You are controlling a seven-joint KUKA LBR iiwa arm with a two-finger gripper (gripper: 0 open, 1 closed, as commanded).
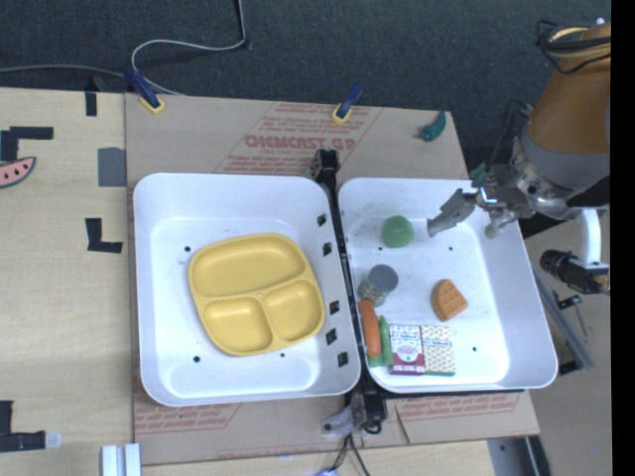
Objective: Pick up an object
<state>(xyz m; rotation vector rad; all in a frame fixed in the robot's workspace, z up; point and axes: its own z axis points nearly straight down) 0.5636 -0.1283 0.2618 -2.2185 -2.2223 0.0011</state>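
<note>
The right bin (516,296) holds a green ball (398,231), a grey round can (379,282), an orange bread-like piece (449,299), an orange carrot (370,328) and a small printed box (422,350). My gripper (468,216) hangs over the bin's upper right part, to the right of the green ball. Its fingers (444,218) are spread apart with nothing between them. The grey arm with its orange band (575,87) comes in from the right.
The left bin (159,266) holds a yellow divided tray (257,293). A black clip (325,164) sits at the bins' shared top edge. Cardboard lies under the bins, with a cable and clamps at the back.
</note>
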